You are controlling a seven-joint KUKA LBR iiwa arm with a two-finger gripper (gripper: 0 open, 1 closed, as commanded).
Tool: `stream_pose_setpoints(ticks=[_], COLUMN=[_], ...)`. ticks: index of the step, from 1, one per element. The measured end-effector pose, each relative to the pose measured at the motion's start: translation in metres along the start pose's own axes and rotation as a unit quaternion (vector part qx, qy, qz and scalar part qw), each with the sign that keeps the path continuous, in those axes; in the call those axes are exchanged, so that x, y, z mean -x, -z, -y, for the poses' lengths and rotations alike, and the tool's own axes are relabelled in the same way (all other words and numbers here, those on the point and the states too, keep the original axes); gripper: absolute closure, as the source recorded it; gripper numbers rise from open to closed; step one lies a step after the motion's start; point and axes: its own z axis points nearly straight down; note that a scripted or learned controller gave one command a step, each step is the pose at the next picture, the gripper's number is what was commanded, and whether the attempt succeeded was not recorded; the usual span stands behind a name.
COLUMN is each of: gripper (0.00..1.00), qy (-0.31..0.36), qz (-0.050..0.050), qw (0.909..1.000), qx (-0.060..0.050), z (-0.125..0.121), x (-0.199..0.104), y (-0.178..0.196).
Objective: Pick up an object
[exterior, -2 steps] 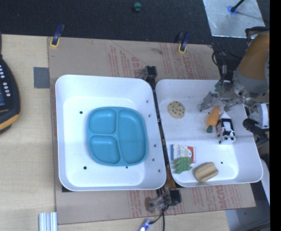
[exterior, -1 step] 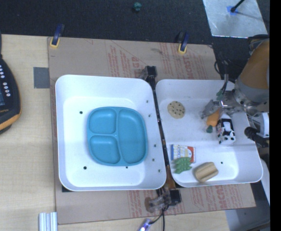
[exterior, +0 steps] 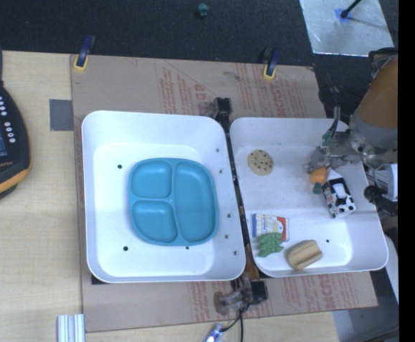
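Right bin's (exterior: 264,262) middle lies open, ringed by cookie (exterior: 260,162), card (exterior: 269,225), bread roll (exterior: 303,254) and cow (exterior: 339,198)

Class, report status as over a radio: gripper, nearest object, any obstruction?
Gripper low over right bin, far right side. Small orange object just beneath it; grasp unconfirmed. Black-and-white toy close alongside, could crowd the pick.

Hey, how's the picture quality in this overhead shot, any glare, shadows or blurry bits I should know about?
Camera view: lighting is even and soft, and the blue plate reads clearly; the white bins are bright enough to wash out surface detail; the gripper and the small items beside it look smeared and hard to resolve; the floor beyond the bench is nearly black.
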Motion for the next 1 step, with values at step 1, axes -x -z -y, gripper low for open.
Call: stream_pose_setpoints(ticks=[1], gripper=[1.00], qy=[0.000], qz=[0.000], qw=[1.0000], qx=[0.002], z=[0.0050], x=[-0.0978], y=[0.0723])
